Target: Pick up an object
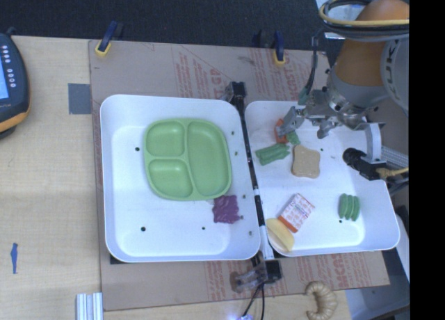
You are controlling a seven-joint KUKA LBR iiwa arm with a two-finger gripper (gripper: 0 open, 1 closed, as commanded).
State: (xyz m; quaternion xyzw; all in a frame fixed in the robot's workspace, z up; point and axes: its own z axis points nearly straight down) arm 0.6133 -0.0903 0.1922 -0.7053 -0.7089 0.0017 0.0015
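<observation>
The grey KUKA arm with its orange band [368, 40] is reaching in from the right side of the camera view, its wrist pointing down and leftward. The metal two-finger gripper [306, 122] is hanging low at the end of the wrist, its grey fingers [290, 120] spreading apart with a clear gap showing between them, tips angled downward.

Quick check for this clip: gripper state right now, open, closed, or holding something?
Gripper: low in the right bin over an orange-red item and green piece; finger state cannot be told.
</observation>
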